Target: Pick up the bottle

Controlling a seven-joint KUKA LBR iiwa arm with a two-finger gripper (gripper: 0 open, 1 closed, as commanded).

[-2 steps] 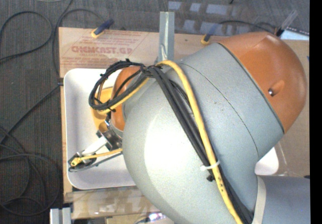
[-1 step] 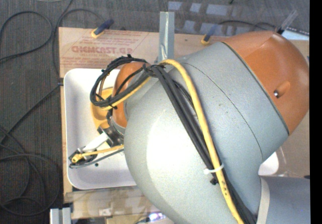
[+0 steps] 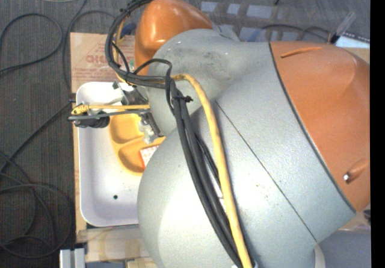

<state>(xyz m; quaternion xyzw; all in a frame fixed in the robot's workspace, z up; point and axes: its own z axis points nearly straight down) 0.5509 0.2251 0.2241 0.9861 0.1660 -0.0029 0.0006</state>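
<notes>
An orange-yellow bottle [image 3: 125, 140] lies in the left white bin [image 3: 99, 191], with a white and red label at its right end. My gripper [image 3: 146, 121] hangs right over the bottle's upper part, at the far side of the bin. The big grey and orange arm covers the bottle's right end and much of the bin.
The arm [image 3: 258, 158] hides the whole right side of the bench, including the other bin. A brown cardboard sheet [image 3: 90, 56] lies beyond the left bin. Black cables [image 3: 24, 140] loop on the dark carpet at the left.
</notes>
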